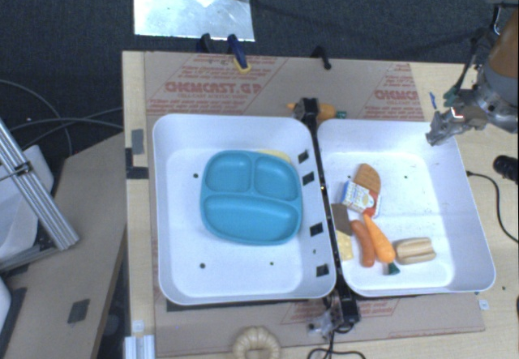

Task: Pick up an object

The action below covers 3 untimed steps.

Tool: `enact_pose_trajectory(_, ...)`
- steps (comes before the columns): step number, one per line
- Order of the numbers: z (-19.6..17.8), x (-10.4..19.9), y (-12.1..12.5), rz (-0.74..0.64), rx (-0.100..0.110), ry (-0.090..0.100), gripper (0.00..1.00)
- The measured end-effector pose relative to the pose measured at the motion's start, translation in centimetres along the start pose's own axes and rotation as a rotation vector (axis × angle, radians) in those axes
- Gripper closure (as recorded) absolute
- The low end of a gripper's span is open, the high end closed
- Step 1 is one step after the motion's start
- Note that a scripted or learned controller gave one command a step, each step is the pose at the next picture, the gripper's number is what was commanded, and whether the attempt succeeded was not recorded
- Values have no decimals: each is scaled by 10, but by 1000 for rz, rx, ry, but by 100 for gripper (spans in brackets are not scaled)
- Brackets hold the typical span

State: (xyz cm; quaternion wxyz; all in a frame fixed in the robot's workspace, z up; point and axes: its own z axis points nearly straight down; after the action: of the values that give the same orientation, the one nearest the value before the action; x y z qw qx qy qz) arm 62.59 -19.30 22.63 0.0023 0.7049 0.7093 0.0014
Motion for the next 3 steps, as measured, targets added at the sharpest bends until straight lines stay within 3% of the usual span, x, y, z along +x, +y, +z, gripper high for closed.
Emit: enact_pose_trajectory(3,16,138,-55,-3,7,3,100)
